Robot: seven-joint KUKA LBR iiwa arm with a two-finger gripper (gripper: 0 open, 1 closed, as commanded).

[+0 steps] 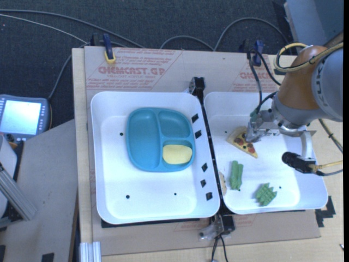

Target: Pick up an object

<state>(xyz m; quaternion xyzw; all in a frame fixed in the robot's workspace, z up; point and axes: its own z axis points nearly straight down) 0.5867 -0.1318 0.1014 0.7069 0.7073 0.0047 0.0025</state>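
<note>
Reaching in from the right, the arm hung low over the right bin, its gripper down at the pizza slice near the bin's middle. From where I stood I could not tell how its claw was set or whether it had hold of the slice. Nearer the front edge lay a green bean pod and, well apart from it, a small green leafy piece. The left bin held a blue tray with a yellow piece in one compartment.
</note>
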